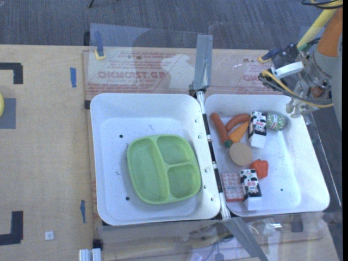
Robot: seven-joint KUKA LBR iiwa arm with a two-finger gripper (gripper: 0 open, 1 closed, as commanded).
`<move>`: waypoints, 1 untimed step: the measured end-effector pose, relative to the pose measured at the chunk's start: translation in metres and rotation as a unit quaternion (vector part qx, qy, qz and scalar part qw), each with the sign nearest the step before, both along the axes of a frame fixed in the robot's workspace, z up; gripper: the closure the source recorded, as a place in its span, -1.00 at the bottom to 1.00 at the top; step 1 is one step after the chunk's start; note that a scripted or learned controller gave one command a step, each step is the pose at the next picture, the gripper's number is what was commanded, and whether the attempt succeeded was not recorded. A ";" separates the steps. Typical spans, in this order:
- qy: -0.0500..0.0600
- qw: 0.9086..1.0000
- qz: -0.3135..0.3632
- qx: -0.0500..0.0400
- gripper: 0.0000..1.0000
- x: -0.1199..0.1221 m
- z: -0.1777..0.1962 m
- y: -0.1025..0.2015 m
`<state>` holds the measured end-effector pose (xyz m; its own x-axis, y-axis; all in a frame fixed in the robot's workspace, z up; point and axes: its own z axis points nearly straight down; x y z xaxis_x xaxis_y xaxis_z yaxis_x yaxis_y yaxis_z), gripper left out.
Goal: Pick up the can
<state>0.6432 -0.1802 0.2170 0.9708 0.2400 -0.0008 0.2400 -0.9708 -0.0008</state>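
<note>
The can (275, 122) lies on its side in the right bin (310, 167), near the far edge, touching a small milk carton (258, 128) at its left. Beside the carton are two carrots (227, 127), a round tan disc (241, 154) and a red piece (260, 168). A second carton (250, 188) lies nearer the front. The jaws (298, 105) are above the far right corner of this bin, apart from the can; I cannot tell if they are spread or pressed together. The left bin (109, 118) holds a green divided plate (163, 168).
</note>
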 end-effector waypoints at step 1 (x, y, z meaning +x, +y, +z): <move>-0.015 1.000 -0.017 -0.004 1.00 0.023 -0.099 0.038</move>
